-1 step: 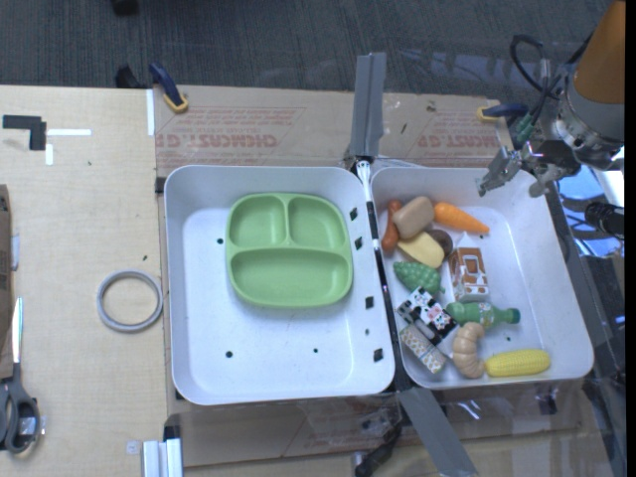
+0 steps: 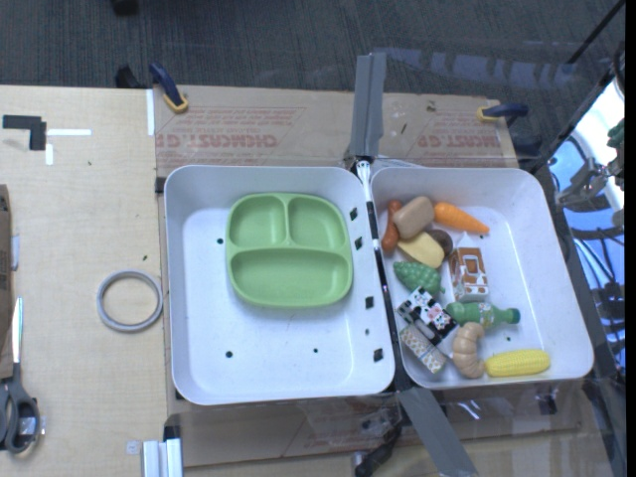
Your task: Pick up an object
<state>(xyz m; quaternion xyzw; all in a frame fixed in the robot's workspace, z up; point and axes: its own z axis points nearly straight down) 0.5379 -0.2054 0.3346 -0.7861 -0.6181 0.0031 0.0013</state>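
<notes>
Because the toy foods lie packed together in the right bin, a descent onto the corn cob may catch the croissant beside it or the bin wall. Gripper state: cannot tell.

Light: bright and even, falling from above on both bins.
Shadows: soft, lying thin under the green plate.
Glare: blue-white patch blowing out at the right edge.
Focus: slightly soft throughout; toy labels are reading blurred.
Floor: staying dim.
</notes>
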